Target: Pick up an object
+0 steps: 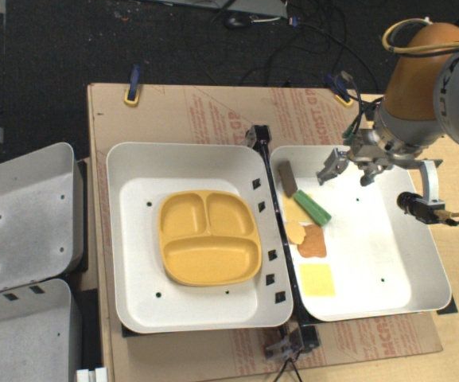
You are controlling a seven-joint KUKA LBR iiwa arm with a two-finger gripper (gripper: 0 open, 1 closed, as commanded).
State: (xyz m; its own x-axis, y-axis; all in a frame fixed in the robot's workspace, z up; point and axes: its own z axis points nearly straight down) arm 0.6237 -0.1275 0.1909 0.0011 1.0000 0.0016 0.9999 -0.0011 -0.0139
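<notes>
yellow tray (210, 238): a sectioned plastic plate with three compartments, lying flat in the middle of the left bin (126, 173); taken here as the landmark for everything else.
left bin: white and shallow, it surrounds the yellow tray on all sides.
right bin (404, 269): white, just to the right of the yellow tray, past the black divider (277, 213) where the two bins meet.
green block (312, 208): a short green bar, lying at a slant to the right of the yellow tray, near the left wall of the right bin, level with the tray's upper edge.
dark bar (288, 177): a small brownish-grey piece, up and to the right of the yellow tray, just above the green block's upper end.
tan and orange pieces (306, 237): flat, irregular shapes directly right of the yellow tray, touching each other, just below the green block.
yellow square (317, 279): a flat pale-yellow pad, right of the tray's lower edge, just below the orange piece.
pincer (348, 169): up and well to the right of the yellow tray, over the upper part of the right bin; its two fingers stand spread apart with nothing between them, and it is apart from the green block.
arm (420, 78): grey with an orange band, reaching in from the far right of the tray.
tabletop (197, 110): brown board under both bins, with clamps (133, 86) at its far edge, above the yellow tray.
</notes>
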